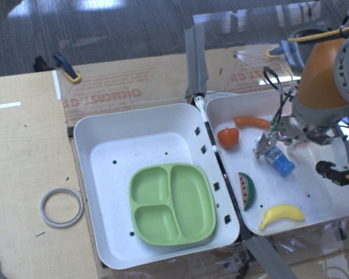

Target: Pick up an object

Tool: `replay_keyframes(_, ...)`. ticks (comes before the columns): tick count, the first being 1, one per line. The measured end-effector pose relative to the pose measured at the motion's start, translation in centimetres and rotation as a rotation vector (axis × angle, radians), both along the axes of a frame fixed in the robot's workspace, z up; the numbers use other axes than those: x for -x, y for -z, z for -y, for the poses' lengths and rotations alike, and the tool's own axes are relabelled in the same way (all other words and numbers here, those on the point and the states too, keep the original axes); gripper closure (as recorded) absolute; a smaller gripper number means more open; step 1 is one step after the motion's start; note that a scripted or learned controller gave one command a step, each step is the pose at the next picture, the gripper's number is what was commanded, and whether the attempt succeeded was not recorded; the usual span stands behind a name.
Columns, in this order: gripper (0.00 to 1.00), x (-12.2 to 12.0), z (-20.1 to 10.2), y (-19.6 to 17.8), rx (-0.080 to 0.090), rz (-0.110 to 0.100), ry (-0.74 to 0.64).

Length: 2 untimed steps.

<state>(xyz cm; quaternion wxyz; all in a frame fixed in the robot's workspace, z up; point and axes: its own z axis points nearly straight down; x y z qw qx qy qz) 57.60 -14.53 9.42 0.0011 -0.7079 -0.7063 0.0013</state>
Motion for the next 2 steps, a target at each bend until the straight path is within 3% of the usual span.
replay_keyframes(1,1.0,0.0,0.0,-0.7,-0.001,-0.003,0.002)
replay_keyframes(2,1.0,0.8,-7.4,-9.5,0.0,0.0,-0.004)
